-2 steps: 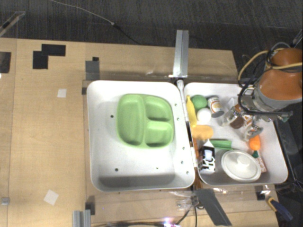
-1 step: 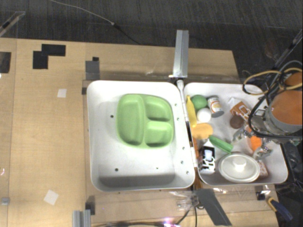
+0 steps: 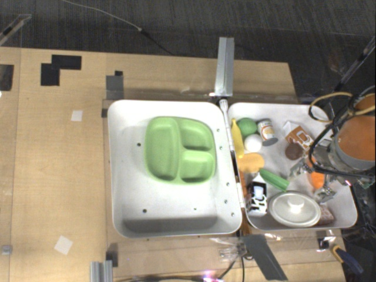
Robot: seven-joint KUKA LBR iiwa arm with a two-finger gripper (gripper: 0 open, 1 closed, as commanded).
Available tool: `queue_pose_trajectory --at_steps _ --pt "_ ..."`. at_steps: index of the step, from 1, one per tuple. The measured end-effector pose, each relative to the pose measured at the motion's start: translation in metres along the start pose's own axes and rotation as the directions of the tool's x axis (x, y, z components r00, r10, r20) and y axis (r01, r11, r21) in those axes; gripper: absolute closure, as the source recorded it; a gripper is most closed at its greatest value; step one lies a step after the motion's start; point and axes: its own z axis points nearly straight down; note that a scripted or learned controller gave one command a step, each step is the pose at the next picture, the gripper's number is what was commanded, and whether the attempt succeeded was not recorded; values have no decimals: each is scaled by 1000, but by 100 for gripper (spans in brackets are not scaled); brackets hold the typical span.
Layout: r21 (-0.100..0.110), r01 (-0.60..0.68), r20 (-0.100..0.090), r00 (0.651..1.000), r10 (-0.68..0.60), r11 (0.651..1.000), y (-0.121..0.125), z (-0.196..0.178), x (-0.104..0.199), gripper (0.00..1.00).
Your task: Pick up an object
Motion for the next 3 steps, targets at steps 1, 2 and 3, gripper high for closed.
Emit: queue_pose_trajectory --at_steps 1,2,3 --pt "1 -38 -1 999 38 999 4 0 6 0" --pt "3 -54 0 999 54 999 11 -1 14 0" --pt "4 362 -2 932 -361 932 19 -2 4 0"
